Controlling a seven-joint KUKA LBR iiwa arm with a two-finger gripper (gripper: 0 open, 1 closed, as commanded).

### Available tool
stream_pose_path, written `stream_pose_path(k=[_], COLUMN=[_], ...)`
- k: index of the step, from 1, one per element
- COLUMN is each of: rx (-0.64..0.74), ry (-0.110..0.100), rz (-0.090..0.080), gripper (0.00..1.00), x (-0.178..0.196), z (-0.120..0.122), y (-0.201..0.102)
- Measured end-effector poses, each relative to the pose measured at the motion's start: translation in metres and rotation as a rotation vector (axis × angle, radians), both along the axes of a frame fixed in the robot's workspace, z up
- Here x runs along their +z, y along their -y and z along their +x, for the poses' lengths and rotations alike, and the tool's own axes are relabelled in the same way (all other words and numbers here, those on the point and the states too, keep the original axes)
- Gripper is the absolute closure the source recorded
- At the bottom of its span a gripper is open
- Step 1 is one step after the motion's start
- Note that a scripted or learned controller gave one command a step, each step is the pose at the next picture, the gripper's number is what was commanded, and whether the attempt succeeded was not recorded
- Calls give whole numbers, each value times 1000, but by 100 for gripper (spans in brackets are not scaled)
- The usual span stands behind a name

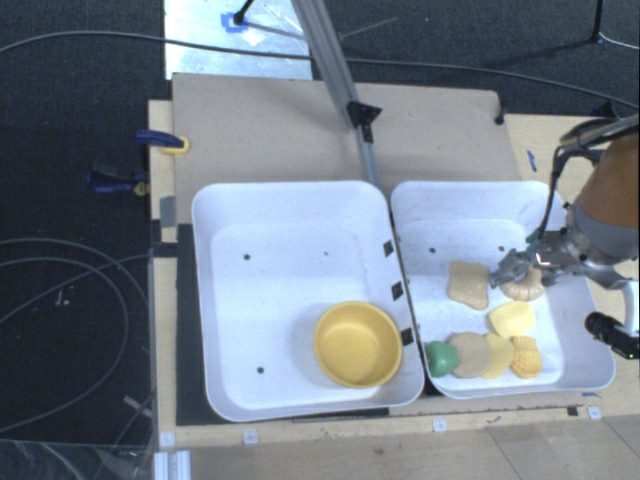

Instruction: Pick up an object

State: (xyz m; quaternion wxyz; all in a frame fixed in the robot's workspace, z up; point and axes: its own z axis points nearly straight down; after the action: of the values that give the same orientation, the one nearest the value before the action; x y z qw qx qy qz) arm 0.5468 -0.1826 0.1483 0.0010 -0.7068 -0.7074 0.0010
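Note:
The right bin point(470, 208) holds several toy food pieces. A tan flat piece point(467, 284) lies near its middle. To the right of it sits a beige ridged piece point(523, 290), with my gripper point(521, 267) low over its upper edge. Closer to the front lie a pale yellow piece point(512, 319), a corn cob point(527, 357), a tan round piece point(468, 353) and a small green piece point(440, 358). The arm point(610, 203) reaches in from the right and hides part of the bin's right wall.
The left bin point(260, 218) holds a yellow bowl point(357, 343) near its front right corner. A slanted grey pole point(330, 48) rises behind the two bins. Blue and yellow clamps point(150, 158) sit at the bench's left edge.

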Motion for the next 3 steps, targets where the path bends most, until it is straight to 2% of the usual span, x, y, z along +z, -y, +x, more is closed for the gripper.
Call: stream_pose_path(k=[1, 2, 3], rx=[1, -1, 3], ry=[8, 17, 8], rz=[-1, -7, -2], gripper=[0, 100, 100], x=[-49, -34, 12], z=[2, 5, 0], y=[0, 3, 2])
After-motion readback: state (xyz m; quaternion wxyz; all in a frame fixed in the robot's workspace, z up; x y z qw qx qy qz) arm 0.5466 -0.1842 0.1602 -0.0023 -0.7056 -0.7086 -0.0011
